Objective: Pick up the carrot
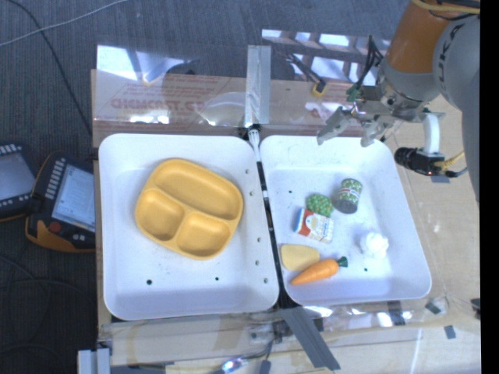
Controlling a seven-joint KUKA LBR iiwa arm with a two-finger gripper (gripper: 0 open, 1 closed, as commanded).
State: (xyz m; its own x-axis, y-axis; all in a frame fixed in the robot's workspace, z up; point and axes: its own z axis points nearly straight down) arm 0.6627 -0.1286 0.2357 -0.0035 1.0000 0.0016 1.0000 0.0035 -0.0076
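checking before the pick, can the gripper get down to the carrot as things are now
Probably yes: the carrot lies uncovered near the right bin's front edge, nothing on top. A yellow piece touches it; the gripper hangs over the far rim.

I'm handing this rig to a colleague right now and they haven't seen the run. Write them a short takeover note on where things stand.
Gripper: open, holding nothing, poised over the far rim of the right bin.
Carrot: lying near the right bin's near edge, orange body pointing left, green top to the right. It is close against a pale yellow piece on its left; I cannot tell if they touch.
Also in that bin: a small carton, a green item, a can and a white lump.
Left bin: yellow divided tray.
Done: nothing yet; the carrot lies untouched.
Left: reach toward the bin's near edge, grasp and lift the carrot.
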